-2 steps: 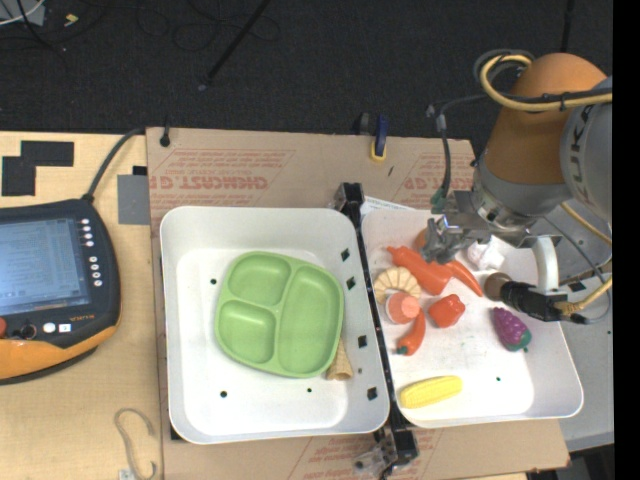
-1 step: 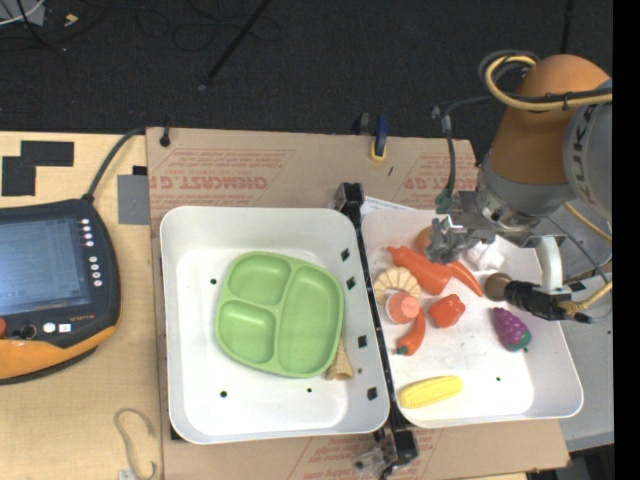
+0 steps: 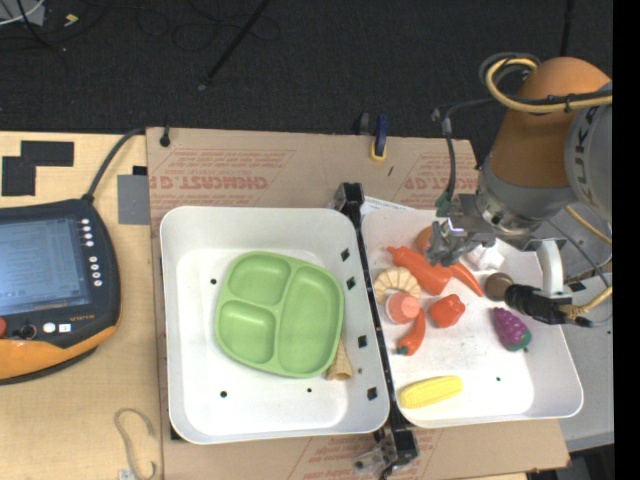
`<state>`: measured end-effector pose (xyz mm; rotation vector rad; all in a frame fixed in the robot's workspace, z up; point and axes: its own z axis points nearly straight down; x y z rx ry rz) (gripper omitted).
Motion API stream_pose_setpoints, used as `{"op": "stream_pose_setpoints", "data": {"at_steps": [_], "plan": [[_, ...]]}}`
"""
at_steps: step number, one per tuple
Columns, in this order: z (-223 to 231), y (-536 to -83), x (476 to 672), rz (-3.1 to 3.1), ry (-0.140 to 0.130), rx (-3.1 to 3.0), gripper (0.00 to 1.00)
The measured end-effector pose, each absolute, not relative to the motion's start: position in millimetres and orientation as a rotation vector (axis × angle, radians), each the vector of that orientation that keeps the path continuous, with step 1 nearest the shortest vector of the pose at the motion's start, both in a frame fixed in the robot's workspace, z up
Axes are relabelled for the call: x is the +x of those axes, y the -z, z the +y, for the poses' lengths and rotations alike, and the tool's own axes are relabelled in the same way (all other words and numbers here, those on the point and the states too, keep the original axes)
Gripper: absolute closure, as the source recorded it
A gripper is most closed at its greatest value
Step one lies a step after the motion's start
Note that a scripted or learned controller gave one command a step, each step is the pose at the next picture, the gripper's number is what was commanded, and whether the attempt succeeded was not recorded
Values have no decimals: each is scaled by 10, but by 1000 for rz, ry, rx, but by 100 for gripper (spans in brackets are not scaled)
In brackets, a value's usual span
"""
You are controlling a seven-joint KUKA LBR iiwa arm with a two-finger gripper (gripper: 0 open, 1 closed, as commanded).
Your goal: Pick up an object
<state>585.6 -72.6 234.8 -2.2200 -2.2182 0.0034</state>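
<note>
A toy corn cob (image 3: 430, 391) lies at the near edge of the right bin (image 3: 560, 393), with a purple grape bunch (image 3: 511, 328) toward that bin's right edge. Mid-bin sit a red pepper (image 3: 446, 310), a small orange carrot (image 3: 412, 335) and a pink-and-cream shell-shaped piece (image 3: 398, 290). A long orange carrot (image 3: 420, 268) lies toward the far edge, its far end just beside the fingers (image 3: 449, 236) of the grey-and-orange arm (image 3: 545, 158); whether they are parted or have hold of anything cannot be told. In the left bin (image 3: 190, 368), a green divided plate (image 3: 280, 313) rests centrally, an ice-cream cone (image 3: 341, 365) at its near right rim. A teach pendant (image 3: 50, 283) lies at the tabletop's left edge.
</note>
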Motion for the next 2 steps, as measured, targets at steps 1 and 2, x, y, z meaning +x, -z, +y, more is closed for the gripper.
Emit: {"op": "stream_pose_setpoints", "data": {"at_steps": [1,2], "plan": [[-686,-2213,5995,-2219,-4,-2221,100],[-683,-2169,5884,-2215,-6,-2223,100]]}}
